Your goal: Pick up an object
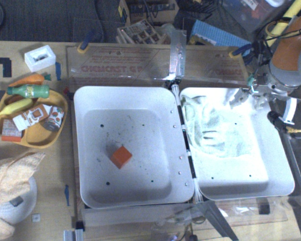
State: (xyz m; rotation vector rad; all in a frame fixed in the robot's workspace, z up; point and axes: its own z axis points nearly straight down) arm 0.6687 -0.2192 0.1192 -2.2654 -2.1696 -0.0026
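In the left bin [85,109], a bit toward its front-left corner, sits the orange block [121,156], alone on the white floor w/ only small dark specks around it. It rests flat, turned diagonal to the bin walls, touching none of them.

My end effector [251,93] hangs over the right bin [276,185], near that bin's back-right corner, well apart from the block (the whole divider between the bins lies between us). Whether it's released or clenched I can't tell; the metal parts there blur together against the bright bin floor. Nothing visible in it. My arm [291,54] w/ its orange band comes in from the table's right edge.

The right bin's floor has a greenish, smeary film across its back-left part.

Along the table's left edge: a yellow bowl [30,142] holding toy food, incl. a green bottle [29,91] and a banana [12,107]. A small white box [40,57] sits near the back-left corner, and a beige cloth [15,177] toward the front-left corner.
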